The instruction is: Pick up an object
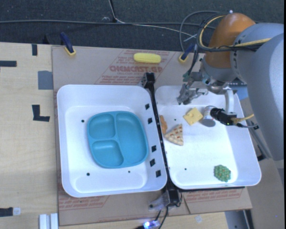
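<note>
Two white bins sit side by side on the worktop (19, 128). The landmark here is the blue plate (117, 140) — it has three sections and lies flat in the middle of the left bin (66, 128).

To the right of the blue plate, past the black clips where the bins meet, is the right bin (205, 161). Closest to the plate in that bin is a pizza slice (175, 134), with a small orange thing (163, 124) just beside it, right at the bin's edge. A little farther right and up from the plate lies a yellow cheese block (193, 116). Far to the right and lower than the plate, near the bin's front corner, sits a green bunch of grapes (222, 172), well apart from the other food.

The grey arm (257, 66) comes in from the right, with its orange band (226, 32) high up. Its end effector (187, 95) hangs over the far left part of the right bin, up and to the right of the blue plate, just above the cheese block. It holds nothing that can be seen. Open or closed — I cannot tell.

Up above the plate, outside the bins, a yellow banana (147, 57) lies on the brown cardboard (100, 66).
</note>
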You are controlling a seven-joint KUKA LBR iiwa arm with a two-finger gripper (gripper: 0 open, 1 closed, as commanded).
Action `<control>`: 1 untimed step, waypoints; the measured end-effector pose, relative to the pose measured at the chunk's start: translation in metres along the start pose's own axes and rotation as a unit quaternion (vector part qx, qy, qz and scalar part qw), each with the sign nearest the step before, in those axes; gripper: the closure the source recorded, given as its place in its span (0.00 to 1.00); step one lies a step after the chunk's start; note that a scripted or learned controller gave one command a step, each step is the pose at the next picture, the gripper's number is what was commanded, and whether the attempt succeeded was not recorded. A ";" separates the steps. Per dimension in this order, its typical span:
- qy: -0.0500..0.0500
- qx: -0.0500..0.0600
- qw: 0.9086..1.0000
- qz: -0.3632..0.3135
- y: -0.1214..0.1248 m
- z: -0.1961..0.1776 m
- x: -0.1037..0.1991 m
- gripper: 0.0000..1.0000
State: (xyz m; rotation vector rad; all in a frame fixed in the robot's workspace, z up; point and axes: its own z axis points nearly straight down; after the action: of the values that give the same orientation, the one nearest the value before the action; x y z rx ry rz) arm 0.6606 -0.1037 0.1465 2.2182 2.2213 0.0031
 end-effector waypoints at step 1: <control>0.000 -0.001 1.000 0.000 0.000 -0.064 0.001 1.00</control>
State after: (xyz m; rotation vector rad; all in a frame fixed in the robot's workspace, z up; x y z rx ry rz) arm 0.6609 -0.1031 0.2106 2.2164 2.2211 0.0053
